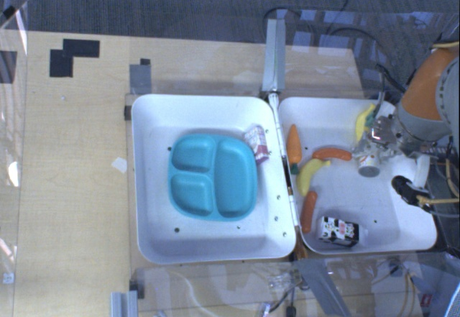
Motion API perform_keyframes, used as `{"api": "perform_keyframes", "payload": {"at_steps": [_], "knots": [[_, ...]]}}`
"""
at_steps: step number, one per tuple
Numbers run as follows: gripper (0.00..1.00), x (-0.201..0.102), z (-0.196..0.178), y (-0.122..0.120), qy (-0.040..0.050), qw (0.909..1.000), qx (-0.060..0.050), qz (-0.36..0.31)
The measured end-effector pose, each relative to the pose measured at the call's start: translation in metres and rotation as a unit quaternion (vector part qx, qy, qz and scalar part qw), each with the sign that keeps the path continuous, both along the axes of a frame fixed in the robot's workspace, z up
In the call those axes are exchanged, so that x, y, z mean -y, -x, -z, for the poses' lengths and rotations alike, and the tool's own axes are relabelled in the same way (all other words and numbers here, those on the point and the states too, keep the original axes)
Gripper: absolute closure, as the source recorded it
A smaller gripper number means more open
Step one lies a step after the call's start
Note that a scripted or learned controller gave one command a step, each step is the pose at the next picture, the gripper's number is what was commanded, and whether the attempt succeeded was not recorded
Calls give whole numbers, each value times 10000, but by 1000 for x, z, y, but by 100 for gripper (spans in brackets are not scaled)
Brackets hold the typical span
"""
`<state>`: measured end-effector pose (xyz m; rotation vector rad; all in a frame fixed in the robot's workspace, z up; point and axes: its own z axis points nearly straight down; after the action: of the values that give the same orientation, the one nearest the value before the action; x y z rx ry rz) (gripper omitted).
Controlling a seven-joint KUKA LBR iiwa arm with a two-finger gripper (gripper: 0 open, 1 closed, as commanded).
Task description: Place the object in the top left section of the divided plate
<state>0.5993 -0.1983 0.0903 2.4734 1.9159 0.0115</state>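
Nearest you lies the black-and-white packet point(338, 231); up-right of it the gripper point(369, 159) hovers (jaws unreadable), so centre over one item before closing.

Blue divided plate point(213, 177) in left bin point(154, 236); tool point(369, 159) above right bin point(424, 235)

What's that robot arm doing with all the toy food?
The grey and orange arm reaches into the right bin, and its gripper hangs over toy food there: a carrot, a banana and two sausages. A small black-and-white box lies near the front. The blue divided plate waits in the left bin with a small packet at its edge. Nothing is in the plate's sections yet.
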Motion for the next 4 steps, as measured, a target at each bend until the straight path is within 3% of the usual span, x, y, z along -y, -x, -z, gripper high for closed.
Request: {"api": "perform_keyframes", "payload": {"at_steps": [1,2,3,4], "knots": [[100,-64,-131,-16,-19,9999,-51,-138],[100,-51,-150,-69,-14,9994,-51,-330],[100,-31,-147,14,-12,9924,-61,-1228],[100,-12,-54,112,-28,9994,-74,-340]]}}
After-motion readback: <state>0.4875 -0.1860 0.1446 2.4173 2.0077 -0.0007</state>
